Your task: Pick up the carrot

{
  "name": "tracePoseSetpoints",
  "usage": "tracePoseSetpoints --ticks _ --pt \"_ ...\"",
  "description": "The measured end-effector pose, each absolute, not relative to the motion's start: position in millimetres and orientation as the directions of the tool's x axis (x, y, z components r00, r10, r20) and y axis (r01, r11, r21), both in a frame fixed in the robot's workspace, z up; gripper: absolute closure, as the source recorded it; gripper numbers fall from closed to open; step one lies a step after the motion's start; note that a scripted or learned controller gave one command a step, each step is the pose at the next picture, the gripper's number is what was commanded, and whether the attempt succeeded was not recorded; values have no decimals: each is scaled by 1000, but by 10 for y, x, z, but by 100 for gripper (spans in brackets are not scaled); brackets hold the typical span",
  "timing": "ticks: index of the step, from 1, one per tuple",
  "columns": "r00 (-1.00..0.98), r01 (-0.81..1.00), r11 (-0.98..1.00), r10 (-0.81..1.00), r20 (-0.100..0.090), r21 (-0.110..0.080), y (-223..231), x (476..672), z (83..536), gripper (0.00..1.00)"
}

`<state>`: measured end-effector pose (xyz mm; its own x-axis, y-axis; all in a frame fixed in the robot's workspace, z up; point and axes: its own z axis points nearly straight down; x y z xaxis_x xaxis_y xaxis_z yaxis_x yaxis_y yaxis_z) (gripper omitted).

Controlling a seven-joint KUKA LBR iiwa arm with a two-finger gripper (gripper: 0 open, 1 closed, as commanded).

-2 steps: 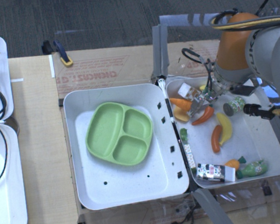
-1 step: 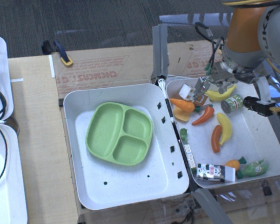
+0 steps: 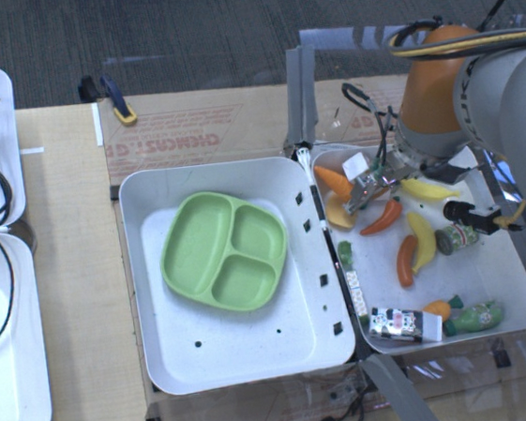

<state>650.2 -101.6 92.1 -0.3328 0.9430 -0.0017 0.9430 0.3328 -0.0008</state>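
My gripper (image 3: 366,190), grip unclear, hovers beside the carrot (image 3: 333,180), lying diagonally; chili (image 3: 381,219) and banana (image 3: 424,239) nearby.

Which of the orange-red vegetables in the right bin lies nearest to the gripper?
The slanted red-orange one just below the gripper; the other lies lower, beside the banana.

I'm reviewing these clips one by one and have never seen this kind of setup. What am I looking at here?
One camera looks down at a slant on a bench with two white bins. The grey and orange machine on the right is a robot arm, moved by a program. Its claw sits low in the right bin, among toy foods: an orange carrot beside it, a red pepper, bananas and others. I cannot tell whether it grips anything. The left bin holds a green divided plate.
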Motion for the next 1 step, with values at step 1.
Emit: tracePoseSetpoints --ticks 1 --pt "-331 944 331 944 -4 0 -1030 6505 1023 100"
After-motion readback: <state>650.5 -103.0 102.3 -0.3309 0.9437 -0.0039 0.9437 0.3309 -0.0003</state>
